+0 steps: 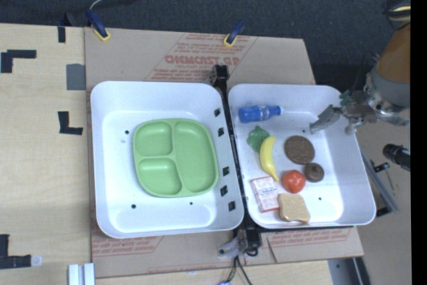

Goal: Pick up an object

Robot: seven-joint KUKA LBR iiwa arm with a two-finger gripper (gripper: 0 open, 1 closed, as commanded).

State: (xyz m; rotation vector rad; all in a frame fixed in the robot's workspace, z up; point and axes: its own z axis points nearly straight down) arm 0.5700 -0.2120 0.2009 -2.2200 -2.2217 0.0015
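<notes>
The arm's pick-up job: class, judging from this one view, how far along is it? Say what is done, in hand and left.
Done: the gripper has reached the right bin, near its upper right side. In hand: nothing shows between its fingers. The blue bottle, banana, tomato and bread slice all lie in the bin. Left: descend onto one item, close, and lift.

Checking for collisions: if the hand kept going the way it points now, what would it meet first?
The hand points left across the right white bin. Likeliest first is the blue plastic bottle, though depth is unclear; it might pass above.
</notes>
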